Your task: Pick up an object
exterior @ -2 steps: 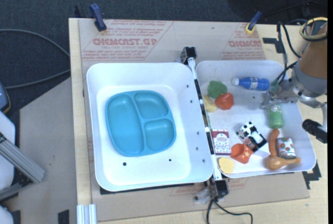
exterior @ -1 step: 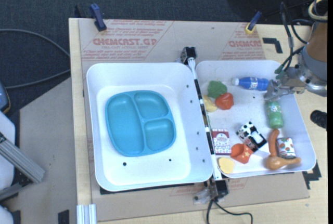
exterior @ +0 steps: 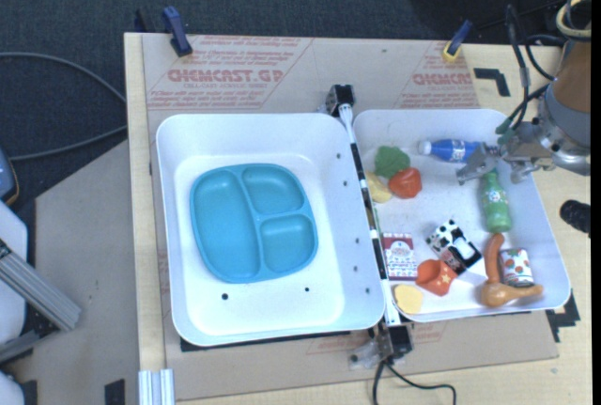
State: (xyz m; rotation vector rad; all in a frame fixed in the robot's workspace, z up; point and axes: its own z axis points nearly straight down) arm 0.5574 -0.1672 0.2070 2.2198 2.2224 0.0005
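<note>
The right bin (exterior: 550,248) holds several small items. Among them are a blue bottle (exterior: 450,149), a green bottle (exterior: 495,207), a green leafy piece (exterior: 392,159) and a red tomato (exterior: 406,183). A black-and-white cow toy (exterior: 454,245), a red and white carton (exterior: 399,255), an orange-red pepper (exterior: 435,276), an orange sausage (exterior: 493,268) and a small can (exterior: 517,268) lie nearer the front. My gripper (exterior: 493,165) hangs over the bin's back right part, just above the green bottle's cap and right of the blue bottle. Nothing shows in its grasp.
The left bin (exterior: 178,149) holds a blue divided plate (exterior: 254,221). A black clamp (exterior: 340,98) sits where the two bins meet at the back. Blue and yellow clips pin the cardboard at the back edge. Cables run at the far right.
</note>
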